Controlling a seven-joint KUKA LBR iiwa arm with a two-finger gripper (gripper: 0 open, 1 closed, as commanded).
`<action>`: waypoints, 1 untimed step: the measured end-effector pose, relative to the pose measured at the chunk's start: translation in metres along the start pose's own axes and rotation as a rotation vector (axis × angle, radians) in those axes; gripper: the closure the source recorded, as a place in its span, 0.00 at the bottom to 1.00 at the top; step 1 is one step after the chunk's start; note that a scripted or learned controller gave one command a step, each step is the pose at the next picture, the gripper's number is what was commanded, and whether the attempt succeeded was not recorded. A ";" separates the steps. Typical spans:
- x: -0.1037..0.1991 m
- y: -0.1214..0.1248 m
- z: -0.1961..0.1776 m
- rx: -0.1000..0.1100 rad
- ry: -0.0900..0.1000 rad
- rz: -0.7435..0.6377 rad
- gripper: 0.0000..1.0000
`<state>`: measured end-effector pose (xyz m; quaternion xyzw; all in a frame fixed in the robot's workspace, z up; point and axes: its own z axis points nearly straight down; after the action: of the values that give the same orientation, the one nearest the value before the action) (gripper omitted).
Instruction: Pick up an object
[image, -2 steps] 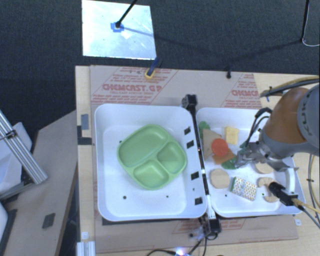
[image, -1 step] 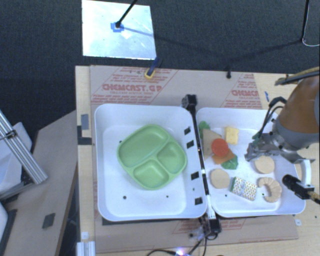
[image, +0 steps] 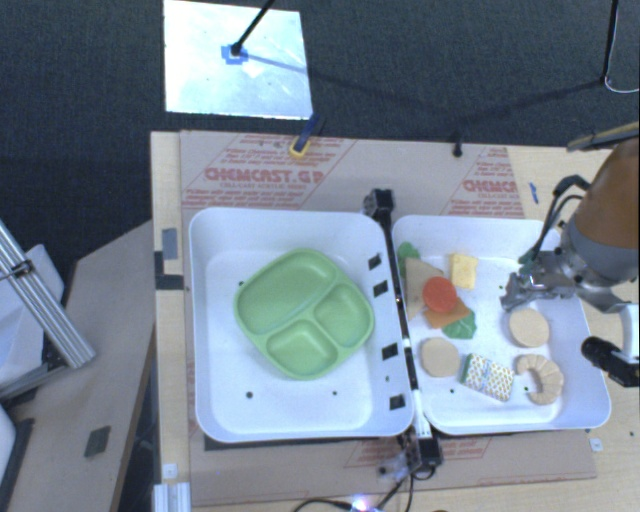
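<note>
The hand (image: 527, 287) hangs low over the right bin (image: 592, 400), at that bin's right side, with the grey arm and its orange band (image: 610, 205) rising behind it toward the picture's right edge. How far the hand is open cannot be told from this slant, and nothing can be seen caught in it. Just below the hand lies a round tan cracker (image: 528, 328), close enough that its top edge nearly meets the metal tip. Further below sits a curved pastry (image: 544, 377), and to the lower left of the hand a patterned packet (image: 489, 378) lies tilted beside a second round cracker (image: 438, 356). To the hand's left a yellow block (image: 463, 271) lies apart from it, and beyond that a red tomato (image: 440, 294) rests on a tan wedge (image: 421, 277), with an orange slice (image: 440, 319) and a green leaf (image: 461, 327) just under the tomato. Well to the hand's left, past the black clips joining the two bins, the left bin (image: 220, 400) holds a green divided plate (image: 303, 313) set at a slant. Both bins rest on a cardboard sheet (image: 260, 170) covering the bench (image: 110, 300).
</note>
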<state>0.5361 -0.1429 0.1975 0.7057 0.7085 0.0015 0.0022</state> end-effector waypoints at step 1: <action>0.000 0.001 -0.028 0.001 0.000 0.000 1.00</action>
<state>0.5375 -0.1430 0.2260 0.7056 0.7086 0.0013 0.0019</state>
